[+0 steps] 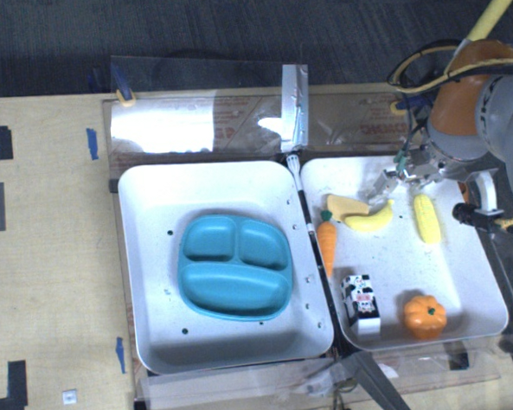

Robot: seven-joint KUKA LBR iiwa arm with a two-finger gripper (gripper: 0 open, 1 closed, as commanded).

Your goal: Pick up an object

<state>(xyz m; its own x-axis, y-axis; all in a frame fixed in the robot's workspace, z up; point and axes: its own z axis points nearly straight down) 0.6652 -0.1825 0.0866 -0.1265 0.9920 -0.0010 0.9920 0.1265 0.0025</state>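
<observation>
The gripper (399, 175) hangs over the right bin's back. The banana (368, 220) lies just left of it, lying sideways. I cannot tell its grip.

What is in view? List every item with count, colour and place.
divided plate: 1, blue, middle of left bin
left bin: 1, white, bench centre
right bin: 1, white, beside the left bin
banana: 1, yellow, right bin, far side
cheese wedge: 1, yellow, touching the banana
corn cob: 1, yellow, right bin, far right
carrot: 1, orange, right bin's left wall
milk carton: 1, black-and-white, near left
pumpkin: 1, orange, near side
arm: 1, grey with orange band, upper right
tool: 1, above the right bin's far side
</observation>
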